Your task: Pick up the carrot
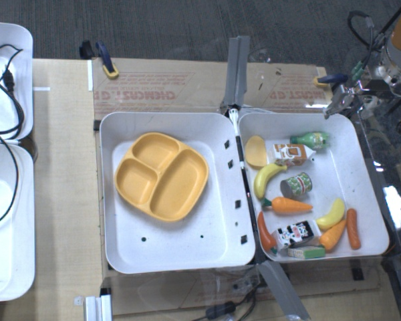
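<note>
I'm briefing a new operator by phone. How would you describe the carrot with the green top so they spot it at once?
Look in the right-hand white bin, near its middle. The carrot lies on its side just below the small green can, right of the yellow banana. Unlike the other orange pieces nearby, it has a green leafy tuft at its left end.

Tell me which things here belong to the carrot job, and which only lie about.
Job: carrot, gripper, right bin.
Lying about: yellow plate, bananas, can, green bottle, milk cartons.
</note>
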